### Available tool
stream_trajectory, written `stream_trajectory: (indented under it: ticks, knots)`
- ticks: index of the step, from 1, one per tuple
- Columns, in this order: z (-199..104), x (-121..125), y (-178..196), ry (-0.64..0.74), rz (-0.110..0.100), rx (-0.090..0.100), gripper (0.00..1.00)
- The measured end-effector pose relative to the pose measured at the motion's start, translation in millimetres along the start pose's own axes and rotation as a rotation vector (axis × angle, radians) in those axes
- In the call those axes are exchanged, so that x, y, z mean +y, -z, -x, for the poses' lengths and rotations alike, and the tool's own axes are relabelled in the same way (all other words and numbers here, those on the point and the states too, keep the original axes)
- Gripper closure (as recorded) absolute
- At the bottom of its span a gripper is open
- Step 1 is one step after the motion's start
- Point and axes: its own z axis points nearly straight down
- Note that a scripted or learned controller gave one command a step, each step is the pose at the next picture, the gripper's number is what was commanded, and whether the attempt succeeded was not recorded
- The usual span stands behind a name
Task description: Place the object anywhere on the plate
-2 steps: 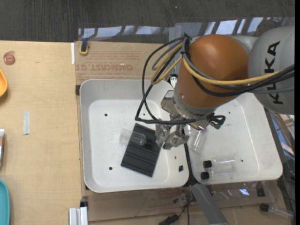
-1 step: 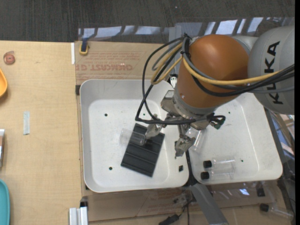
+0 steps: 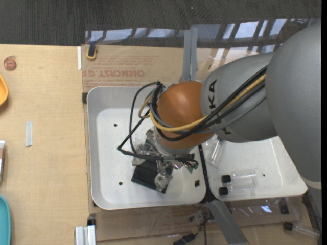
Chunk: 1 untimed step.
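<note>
A flat black object (image 3: pixel 144 175) lies on the floor of the left white bin (image 3: pixel 102 137), near its front right part. My gripper (image 3: pixel 163 177) hangs low over the object's right end, touching it or just above it; the wrist hides the contact. The orange band (image 3: pixel 181 111) and looping black and yellow cables sit directly above, covering the middle of the bin.
The right bin (image 3: pixel 286 182) holds clear vials with black caps (image 3: pixel 237 182) and one more clear vial (image 3: pixel 214 152) near the divider. An orange rim (image 3: pixel 2 93) and a teal edge (image 3: pixel 3 221) show at the far left of the wooden bench. Cardboard lies behind the bins.
</note>
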Motion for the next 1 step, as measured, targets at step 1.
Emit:
stream_trajectory:
  ticks: [1]
  knots:
    - [60.9, -12.6, 186.3, -0.092, -0.001, 0.0, 0.0]
